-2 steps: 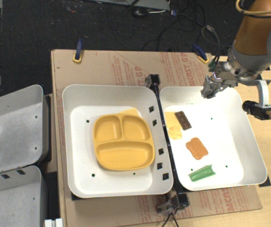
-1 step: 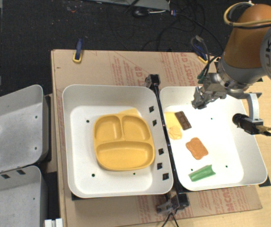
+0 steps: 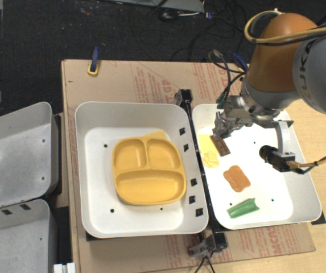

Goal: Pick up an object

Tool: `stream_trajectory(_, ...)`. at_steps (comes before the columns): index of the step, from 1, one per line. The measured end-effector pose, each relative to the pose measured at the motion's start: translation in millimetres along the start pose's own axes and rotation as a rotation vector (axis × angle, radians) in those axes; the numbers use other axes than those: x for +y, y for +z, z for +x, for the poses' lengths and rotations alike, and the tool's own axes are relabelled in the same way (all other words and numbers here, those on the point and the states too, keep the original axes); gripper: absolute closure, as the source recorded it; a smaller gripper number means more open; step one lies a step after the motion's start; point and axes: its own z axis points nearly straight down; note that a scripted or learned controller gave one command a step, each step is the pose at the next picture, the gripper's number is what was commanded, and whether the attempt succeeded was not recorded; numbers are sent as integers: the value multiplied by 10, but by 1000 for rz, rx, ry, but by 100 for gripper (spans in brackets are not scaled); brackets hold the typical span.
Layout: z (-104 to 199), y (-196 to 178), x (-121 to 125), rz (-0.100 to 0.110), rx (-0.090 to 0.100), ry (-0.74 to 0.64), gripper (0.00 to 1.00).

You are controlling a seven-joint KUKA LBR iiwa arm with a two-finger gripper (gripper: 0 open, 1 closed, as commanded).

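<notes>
The right bin point(image 3: 305, 203) holds a pale yellow piece point(image 3: 209, 152), a small dark brown block point(image 3: 222, 147), an orange-brown slab point(image 3: 236, 178) and a green piece point(image 3: 243, 208). My gripper point(image 3: 224, 128) hangs low over the bin's upper left part, directly above the brown block and beside the yellow piece. Its tip seems to meet the top of the brown block, though the wrist hides the contact.
The left bin point(image 3: 89, 152) carries a yellow divided tray point(image 3: 148, 172). A black divider point(image 3: 195, 164) runs between the bins. A black fitting on a cable point(image 3: 273, 156) hangs over the right bin's right side. Grey lids point(image 3: 15, 152) lie at the far left.
</notes>
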Motion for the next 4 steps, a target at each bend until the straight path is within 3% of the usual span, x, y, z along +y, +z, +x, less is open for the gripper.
stream_trajectory(1,431,75,-191,1,-1,1,100)
stream_trajectory(3,1229,179,-844,1,-1,1,100)
stream_trajectory(4,1208,177,-831,-1,-2,7,0)
